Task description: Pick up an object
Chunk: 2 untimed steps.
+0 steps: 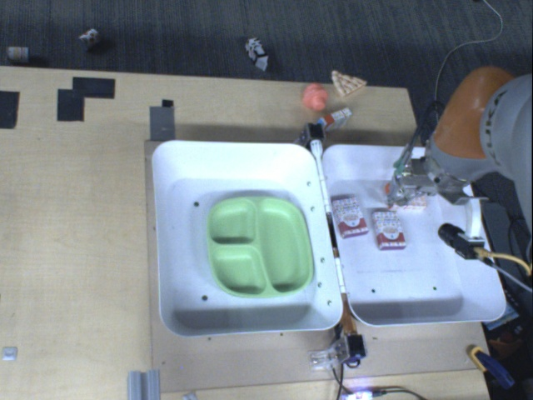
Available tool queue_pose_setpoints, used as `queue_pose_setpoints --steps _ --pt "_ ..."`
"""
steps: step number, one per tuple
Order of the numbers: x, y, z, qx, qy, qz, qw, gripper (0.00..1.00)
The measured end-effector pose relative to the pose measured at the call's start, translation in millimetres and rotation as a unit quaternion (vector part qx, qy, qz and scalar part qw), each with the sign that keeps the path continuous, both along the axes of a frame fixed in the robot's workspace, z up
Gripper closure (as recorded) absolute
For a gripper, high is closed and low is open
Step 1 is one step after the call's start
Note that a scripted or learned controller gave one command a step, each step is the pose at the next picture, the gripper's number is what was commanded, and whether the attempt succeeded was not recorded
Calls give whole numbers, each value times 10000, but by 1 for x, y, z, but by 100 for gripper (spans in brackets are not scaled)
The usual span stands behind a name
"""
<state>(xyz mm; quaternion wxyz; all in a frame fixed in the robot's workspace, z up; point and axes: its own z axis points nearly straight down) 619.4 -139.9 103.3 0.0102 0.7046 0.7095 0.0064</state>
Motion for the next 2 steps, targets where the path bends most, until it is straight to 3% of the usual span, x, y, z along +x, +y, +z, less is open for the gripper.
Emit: queue_pose_setpoints --steps 1,2 --pt "-1 0 -1 2 11 -1 10000 0" --pt "1 0 11 -7 -17 13 10000 100"
